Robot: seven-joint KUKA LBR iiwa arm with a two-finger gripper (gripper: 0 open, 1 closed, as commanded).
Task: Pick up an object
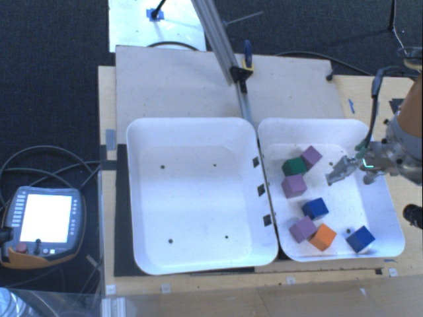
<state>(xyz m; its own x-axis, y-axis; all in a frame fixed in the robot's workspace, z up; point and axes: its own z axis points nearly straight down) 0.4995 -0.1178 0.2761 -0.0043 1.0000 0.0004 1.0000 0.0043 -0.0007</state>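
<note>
While seven blocks lie in the right bin (380,197), with the green block (294,166) between two purple ones, the gripper (338,170) hovers just right of them; whether its jaws are spread I cannot tell

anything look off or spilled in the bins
Nothing stands out. The blocks, such as the green block and orange block, all lie loose inside the right bin, turned every which way, none spilled.
</note>
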